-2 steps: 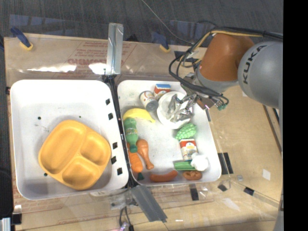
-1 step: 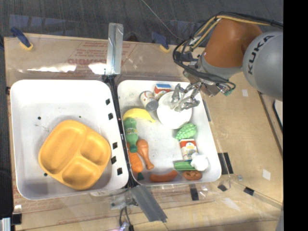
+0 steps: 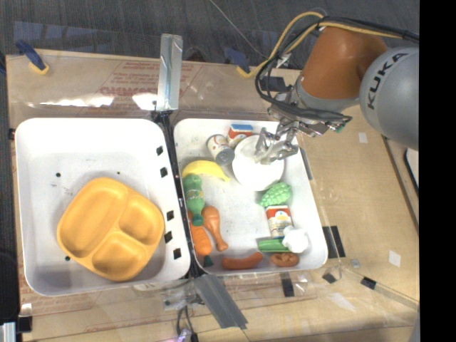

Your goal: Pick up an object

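White plate point(image 3: 251, 171) lies in the right bin point(image 3: 317, 216); jaws point(image 3: 276, 144) hover above it, state unclear.

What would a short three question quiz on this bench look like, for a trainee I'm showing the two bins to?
1. True or false: the yellow divided tray lies in the right bin.
2. What is the gripper above? A) the white round dish B) the banana C) the sausage
3. Fill in: the carrot lies along the right bin's ____ wall, as the camera sees it.

Key
1. False: it lies in the left bin.
2. A; whether it grips the dish cannot be told.
3. Left.
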Tool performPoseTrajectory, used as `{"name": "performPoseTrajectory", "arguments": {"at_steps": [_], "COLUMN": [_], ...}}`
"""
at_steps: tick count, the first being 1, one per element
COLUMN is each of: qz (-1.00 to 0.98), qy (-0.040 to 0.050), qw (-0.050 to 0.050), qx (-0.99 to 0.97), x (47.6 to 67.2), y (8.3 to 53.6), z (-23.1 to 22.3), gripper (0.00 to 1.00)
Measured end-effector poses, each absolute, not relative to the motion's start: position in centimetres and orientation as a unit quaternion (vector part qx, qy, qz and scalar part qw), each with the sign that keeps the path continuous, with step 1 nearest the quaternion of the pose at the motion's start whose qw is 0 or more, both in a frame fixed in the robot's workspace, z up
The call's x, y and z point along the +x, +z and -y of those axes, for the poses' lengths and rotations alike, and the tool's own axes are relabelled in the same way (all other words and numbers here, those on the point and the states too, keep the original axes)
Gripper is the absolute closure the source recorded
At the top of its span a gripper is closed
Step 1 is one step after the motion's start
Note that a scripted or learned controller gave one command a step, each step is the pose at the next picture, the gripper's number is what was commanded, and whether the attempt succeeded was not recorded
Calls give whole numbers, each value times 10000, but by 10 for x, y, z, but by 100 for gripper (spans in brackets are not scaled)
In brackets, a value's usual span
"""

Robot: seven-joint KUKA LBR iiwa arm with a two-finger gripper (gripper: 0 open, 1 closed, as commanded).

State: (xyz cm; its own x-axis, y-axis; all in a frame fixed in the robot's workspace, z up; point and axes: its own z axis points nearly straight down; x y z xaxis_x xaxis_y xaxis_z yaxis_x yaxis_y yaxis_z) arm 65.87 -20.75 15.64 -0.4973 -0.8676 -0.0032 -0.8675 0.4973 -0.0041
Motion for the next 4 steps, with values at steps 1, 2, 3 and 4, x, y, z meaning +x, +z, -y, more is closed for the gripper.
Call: {"name": "performPoseTrajectory", "arguments": {"at_steps": [1, 2, 3, 4], "qz": [-7562, -5808, -5064, -3702], "qy": [-5, 4, -51, 10], "qw": [17, 15, 16, 15], "qx": [-6543, -8140, -8623, -9289], "x": [659, 658, 655, 639], "y": [144, 153, 142, 159], "z": [199, 208, 205, 197], "gripper": [100, 100, 100, 100]}}
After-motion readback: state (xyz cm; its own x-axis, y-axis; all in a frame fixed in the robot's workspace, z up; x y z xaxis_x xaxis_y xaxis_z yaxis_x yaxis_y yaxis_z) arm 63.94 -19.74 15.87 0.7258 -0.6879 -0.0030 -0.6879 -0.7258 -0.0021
